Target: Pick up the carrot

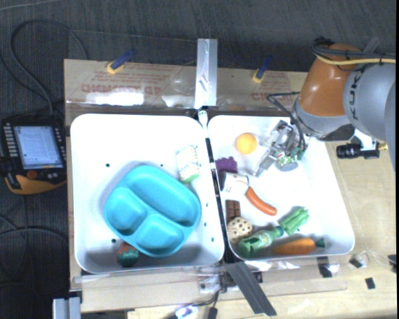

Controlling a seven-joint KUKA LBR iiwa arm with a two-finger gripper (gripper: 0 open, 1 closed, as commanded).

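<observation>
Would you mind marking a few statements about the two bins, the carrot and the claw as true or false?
1. The carrot lies in the right bin, near its front edge. True.
2. The claw holds the carrot. False: it hangs over the back part of the right bin, apart from the carrot.
3. The blue divided tray sits in the left bin. True.
4. The yellow ball is in the left bin. False: it is in the right bin, beside the claw.
5. The carrot rests on the blue tray. False: it lies on the right bin's floor, next to a green toy vegetable.
</observation>
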